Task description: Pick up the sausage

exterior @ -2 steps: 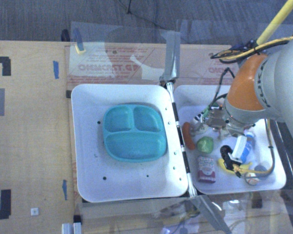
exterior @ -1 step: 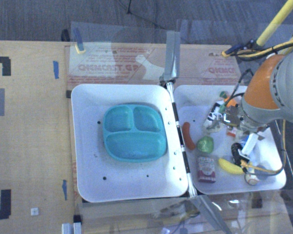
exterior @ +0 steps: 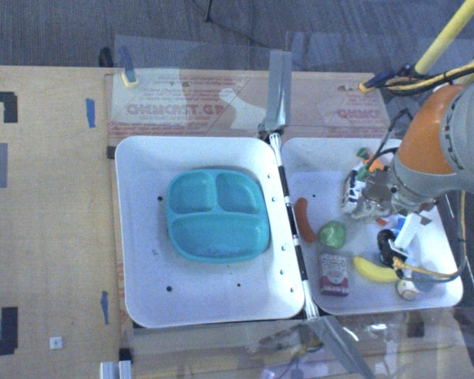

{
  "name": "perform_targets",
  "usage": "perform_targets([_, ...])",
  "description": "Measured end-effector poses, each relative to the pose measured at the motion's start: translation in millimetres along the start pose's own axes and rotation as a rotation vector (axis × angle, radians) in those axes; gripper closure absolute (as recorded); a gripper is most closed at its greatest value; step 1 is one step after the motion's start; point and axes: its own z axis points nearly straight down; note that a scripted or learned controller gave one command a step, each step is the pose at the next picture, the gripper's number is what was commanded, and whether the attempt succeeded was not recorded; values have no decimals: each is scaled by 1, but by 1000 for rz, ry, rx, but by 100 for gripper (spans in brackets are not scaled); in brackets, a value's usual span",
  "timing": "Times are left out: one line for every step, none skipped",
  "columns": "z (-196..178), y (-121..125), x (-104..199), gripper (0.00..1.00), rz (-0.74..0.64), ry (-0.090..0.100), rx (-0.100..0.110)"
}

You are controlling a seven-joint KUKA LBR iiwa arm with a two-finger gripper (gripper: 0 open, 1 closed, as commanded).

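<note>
Red-orange sausage (exterior: 304, 219) lies in the right bin (exterior: 316, 158), close along its left wall, roughly midway between far and near edges. Green round item (exterior: 332, 234) just beside it; dark red packet (exterior: 334, 274) nearer the bin's near edge; banana (exterior: 375, 269) further right. Teal divided plate (exterior: 218, 215) sits mid left bin (exterior: 134, 235). Claw (exterior: 362, 197) over the right bin's middle, apart from sausage; open or closed cannot be told

a teal 3-compartment plate (exterior: 218, 225) is seen in the left bin (exterior: 134, 290). in the right bin (exterior: 316, 160), a green fruit (exterior: 332, 234) is placed at 12 o'clock of a dark red can (exterior: 333, 274), with a banana (exterior: 374, 269) at its 3 o'clock.
</note>
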Motion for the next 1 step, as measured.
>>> perform_targets([0, 0, 0, 0, 0, 0, 1])
